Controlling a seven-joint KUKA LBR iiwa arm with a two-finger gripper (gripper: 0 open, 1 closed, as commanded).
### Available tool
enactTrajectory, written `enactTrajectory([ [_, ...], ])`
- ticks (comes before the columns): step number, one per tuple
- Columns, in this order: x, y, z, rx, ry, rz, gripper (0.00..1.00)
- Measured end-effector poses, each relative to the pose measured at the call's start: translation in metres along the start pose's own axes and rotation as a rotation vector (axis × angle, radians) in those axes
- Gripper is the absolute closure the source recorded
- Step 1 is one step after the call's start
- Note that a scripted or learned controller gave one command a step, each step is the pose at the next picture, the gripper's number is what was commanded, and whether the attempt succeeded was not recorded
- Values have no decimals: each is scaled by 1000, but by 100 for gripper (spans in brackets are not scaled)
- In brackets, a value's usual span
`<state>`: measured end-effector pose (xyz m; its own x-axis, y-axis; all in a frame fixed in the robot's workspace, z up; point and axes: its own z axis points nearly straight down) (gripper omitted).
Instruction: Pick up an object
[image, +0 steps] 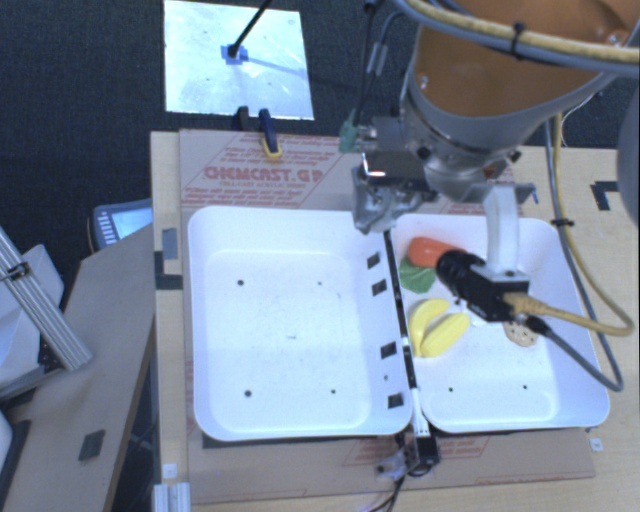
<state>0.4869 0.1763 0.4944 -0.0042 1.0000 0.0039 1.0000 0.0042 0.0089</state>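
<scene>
Cables and a small black clip (415, 455) hang at the front edge of the bench, just where the two bins meet. Behind them sits a flat brown cardboard sheet printed with red lettering (262, 172), and on it rest the two shallow white plastic bins side by side. A black divider strip (398, 318) runs along the seam between them.

Left of the seam, the left white bin (205, 330) shows only small dark dots on its floor. In the right white bin (560, 400) lie a yellow banana-shaped toy (437, 327), a small green piece (417, 277), an orange-red rounded object (432, 249) and a tan speckled round biscuit-like piece (520, 333), all clustered in the half nearer the seam. A black cylindrical fitting with a yellow hose (478, 283) hangs above them.

Above the far edge of the right bin the grey arm with its orange band (500, 80) reaches down, and its metal two-finger gripper (378, 213) sits over the seam at the back of the bins; I cannot tell how its jaws stand.

Beyond the cardboard lies a shiny silver square plate (238, 60) on dark carpet (80, 100). To the left stands a tan side table (95, 380) with an aluminium rail (40, 305).
</scene>
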Motion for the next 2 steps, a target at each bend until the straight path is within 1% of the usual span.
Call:
enactTrajectory([
  [1,-46,-3,136,20,-9,9,100],
  [2,1,6,68,1,0,-4,100],
])
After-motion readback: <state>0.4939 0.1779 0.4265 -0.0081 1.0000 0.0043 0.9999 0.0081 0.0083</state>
